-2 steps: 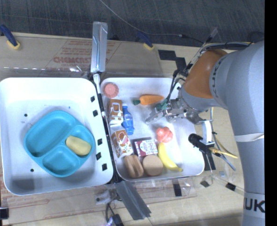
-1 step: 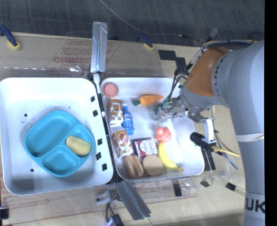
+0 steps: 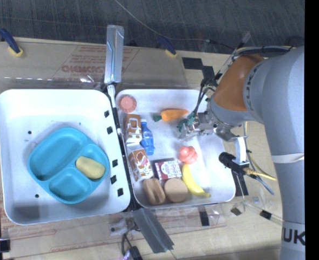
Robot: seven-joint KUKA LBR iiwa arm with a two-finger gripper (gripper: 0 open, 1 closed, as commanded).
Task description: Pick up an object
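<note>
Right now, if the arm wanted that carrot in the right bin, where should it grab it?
Probably across the middle of the carrot, coming straight down from above. It lies flat, pointing left to right, with bare bin floor in front and behind it for the fingers. The gripper hovers just to its lower right.
</note>
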